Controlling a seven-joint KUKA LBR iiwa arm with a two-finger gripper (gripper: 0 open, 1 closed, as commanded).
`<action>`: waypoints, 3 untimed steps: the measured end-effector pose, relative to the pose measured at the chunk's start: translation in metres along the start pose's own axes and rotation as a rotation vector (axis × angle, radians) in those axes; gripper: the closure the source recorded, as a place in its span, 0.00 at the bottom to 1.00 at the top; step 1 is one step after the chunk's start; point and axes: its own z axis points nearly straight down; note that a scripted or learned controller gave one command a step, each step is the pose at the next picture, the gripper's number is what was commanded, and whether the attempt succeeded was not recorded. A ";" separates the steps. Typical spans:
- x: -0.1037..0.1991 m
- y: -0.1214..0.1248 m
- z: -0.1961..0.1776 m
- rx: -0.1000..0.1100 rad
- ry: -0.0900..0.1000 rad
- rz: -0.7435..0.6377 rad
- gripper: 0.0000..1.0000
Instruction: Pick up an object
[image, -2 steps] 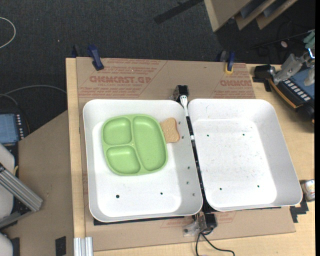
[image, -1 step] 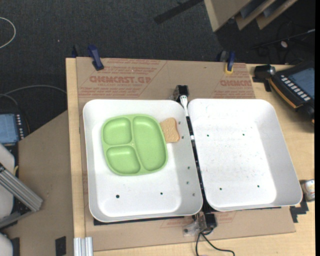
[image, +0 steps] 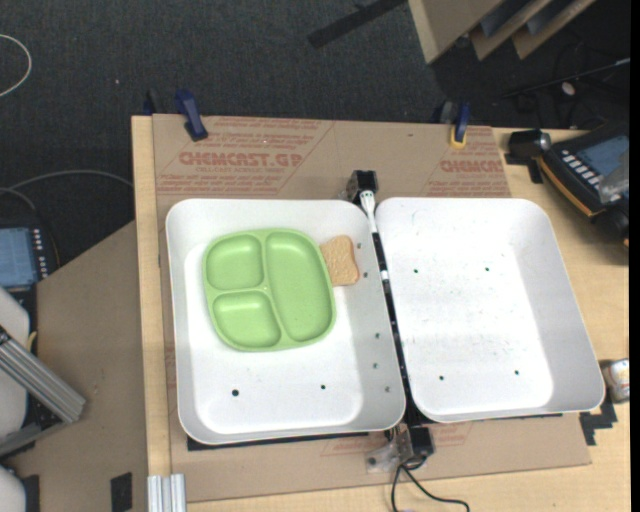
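Left bin (image: 200, 400): holds a green divided plate (image: 268, 303) with three compartments, lying flat in the upper half of the bin.
Tan item (image: 341, 261): a flat, cracker-like piece, lying at the plate's upper right edge, touching or just beside it, near the bin wall that borders the right bin (image: 480, 310).
Candidate objects: plate and tan item; both rest on the bin floor.
Gripper: state cannot be told from this view.
Progress: judged not started; nothing is lifted.
Remaining: approach one object, close on it, raise it clear of the bin.
Note: the tan item sits close to the plate rim, which may crowd a grasp.
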 end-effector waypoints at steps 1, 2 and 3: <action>-0.003 0.003 -0.011 -0.005 -0.004 0.004 1.00; 0.034 0.002 0.097 0.011 0.000 0.002 1.00; 0.047 0.001 0.224 0.013 0.000 0.005 1.00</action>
